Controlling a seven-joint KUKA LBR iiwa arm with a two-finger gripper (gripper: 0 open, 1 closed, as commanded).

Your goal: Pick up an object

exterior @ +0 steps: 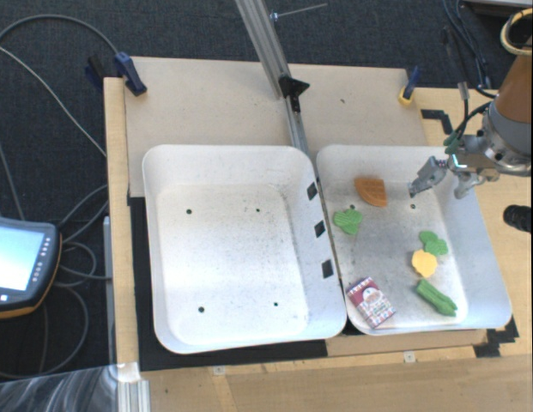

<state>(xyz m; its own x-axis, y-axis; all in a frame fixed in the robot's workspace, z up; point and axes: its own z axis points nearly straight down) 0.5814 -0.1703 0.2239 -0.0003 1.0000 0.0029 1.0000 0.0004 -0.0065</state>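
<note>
A: Bench, camera view: pale board (pixel 215 101) on dark carpet, clamped at the far corners, bearing two shallow white bins side by side. Left bin (pixel 163 172), speckled floor. Right bin (pixel 489 281) holds the stock.

B: Contents of the right bin?

A: Item one, orange-brown piece (pixel 371 190), far end. Item two, green leafy piece (pixel 348 221), near the divider. Item three, small green piece (pixel 433 243) touching a yellow piece (pixel 425 264) just below it. Item four, long green piece (pixel 436 297), near corner. Item five, red-and-white packet (pixel 370 303), lying against the near rim by the divider.

B: Arm and tool?

A: Gripper (pixel 444 178) hangs over the far right part of the right bin, fingers spread apart, nothing between them. Orange-brown piece lies just to its left, apart from it; likeliest target, by my reading.

B: Risks?

A: Several. Flat pieces on a smooth floor may slide under a fingertip instead of seating. The green-and-yellow pair touches, so a close there could catch both or push one away. The packet at the rim leaves little room for a finger on the wall side. A descent off-centre would shut on air.
</note>
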